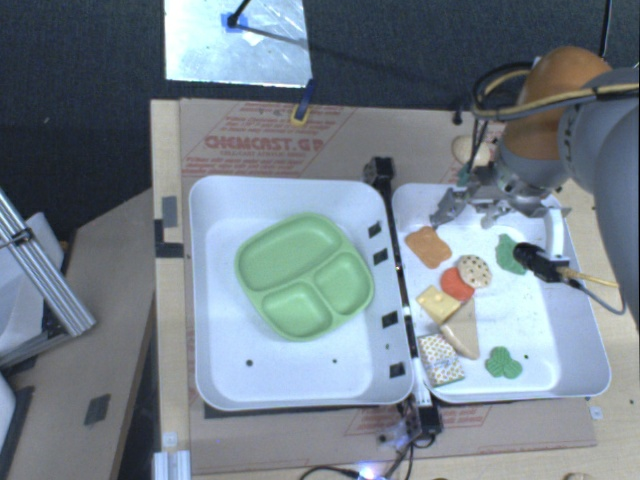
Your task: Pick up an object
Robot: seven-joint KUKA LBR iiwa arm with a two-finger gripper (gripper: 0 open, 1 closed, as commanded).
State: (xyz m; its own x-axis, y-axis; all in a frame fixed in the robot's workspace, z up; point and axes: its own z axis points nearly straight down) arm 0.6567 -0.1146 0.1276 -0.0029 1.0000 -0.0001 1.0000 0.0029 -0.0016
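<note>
— Where is the gripper (497, 206)?

— At the far end of the right-hand bin (585, 343), hanging from the grey arm (600, 153) with its orange band (560, 80).

— Spread apart or closed?

— I cannot tell; the wrist and its fittings hide that. Nothing can be seen held in it.

— What is there to pick up?

— A scatter of toy food in that same bin. Closest, just below and left of the gripper, lies an orange slice of toast (428, 246). Just below and right of it sits a dark green leafy piece (507, 247), partly covered by a black part of the arm.

— And further from it?

— Straight below come a speckled cookie (475, 271) touching a red tomato slice (456, 285), then a yellow wedge of cheese (437, 303) beside them. Beyond those, well away from the gripper, are a tan bread stick (461, 340), a patterned cracker (441, 359) against the bin's left wall, and a green broccoli floret (503, 365).

— The other bin?

— The left-hand bin (215, 368), well to the gripper's left, holds a green divided plate (303, 274), lying flat.
</note>
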